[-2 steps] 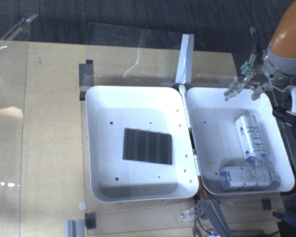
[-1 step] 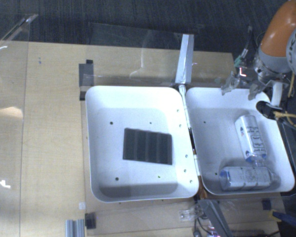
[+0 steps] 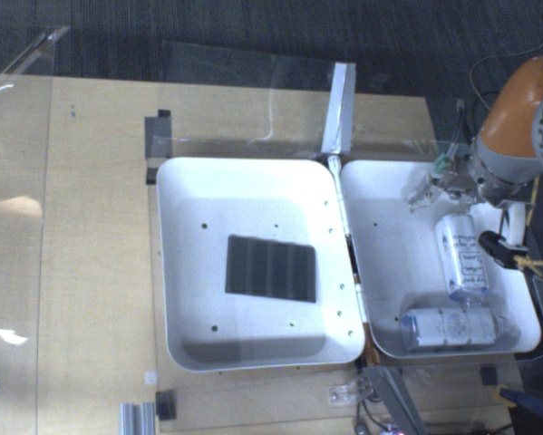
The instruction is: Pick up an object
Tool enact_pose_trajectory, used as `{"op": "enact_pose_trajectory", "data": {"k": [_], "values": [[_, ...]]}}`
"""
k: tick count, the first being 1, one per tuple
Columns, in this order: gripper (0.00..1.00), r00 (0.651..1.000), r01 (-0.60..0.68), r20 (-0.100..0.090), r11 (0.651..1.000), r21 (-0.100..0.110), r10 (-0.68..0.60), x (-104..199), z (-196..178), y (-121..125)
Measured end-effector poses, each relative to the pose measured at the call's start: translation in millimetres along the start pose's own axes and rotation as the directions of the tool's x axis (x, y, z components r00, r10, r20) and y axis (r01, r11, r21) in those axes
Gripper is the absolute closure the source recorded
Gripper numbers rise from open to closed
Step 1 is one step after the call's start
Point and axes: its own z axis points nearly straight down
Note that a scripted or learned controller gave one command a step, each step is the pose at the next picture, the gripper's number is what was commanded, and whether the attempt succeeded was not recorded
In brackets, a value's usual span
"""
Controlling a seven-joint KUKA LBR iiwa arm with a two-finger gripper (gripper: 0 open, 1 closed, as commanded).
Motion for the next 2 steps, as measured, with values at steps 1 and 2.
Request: {"op": "enact_pose_trajectory", "data": {"k": [1,2], "values": [[0.00,0.987,0.160,0.009,0.987,-0.021,-0.160,-31.0,29.0,-19.4],[0.00,0.924,0.382,0.007,0.924,-0.005,-0.382,-36.6,34.4,-20.7]]}}
